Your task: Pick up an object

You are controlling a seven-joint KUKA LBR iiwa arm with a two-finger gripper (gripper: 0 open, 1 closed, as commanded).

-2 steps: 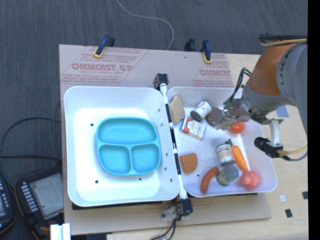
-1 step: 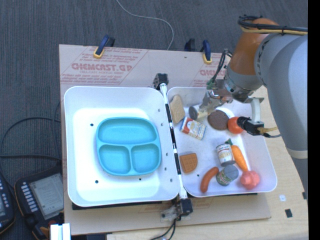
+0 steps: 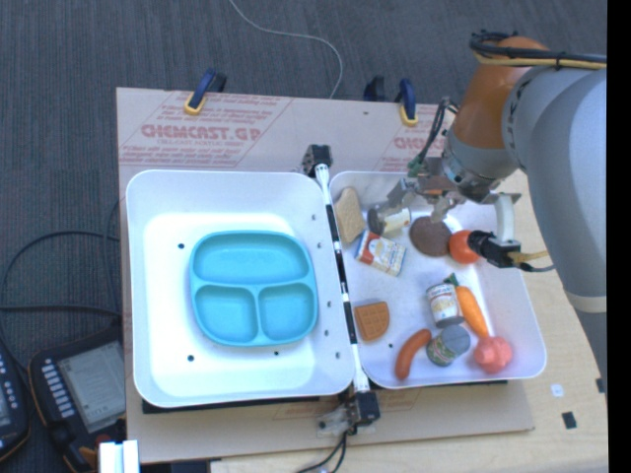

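Observation:
The right bin [image 3: 523, 308] holds several toy foods. A tan bread slice [image 3: 347, 215] and a pale yellow item [image 3: 395, 226] lie at the back. A red-and-white packet [image 3: 383, 255], a brown disc [image 3: 431, 236] and an orange-red ball [image 3: 463, 247] sit mid-bin. Toward the front are a small jar [image 3: 446, 304], a carrot [image 3: 474, 311], a brown cracker [image 3: 372, 320], a red sausage [image 3: 412, 353], a grey can [image 3: 450, 345] and a pink lump [image 3: 493, 354]. My gripper [image 3: 419, 205] hangs open over the back of this bin, above the pale item and the brown disc, holding nothing.
The left bin [image 3: 158, 215] carries a light-blue divided plate [image 3: 254, 286]. A black-and-white divider rail [image 3: 335, 254] runs between the bins. The grey arm with its orange band [image 3: 493, 106] covers the right bin's back right corner. Clamps [image 3: 202, 89] hold the board's far edge.

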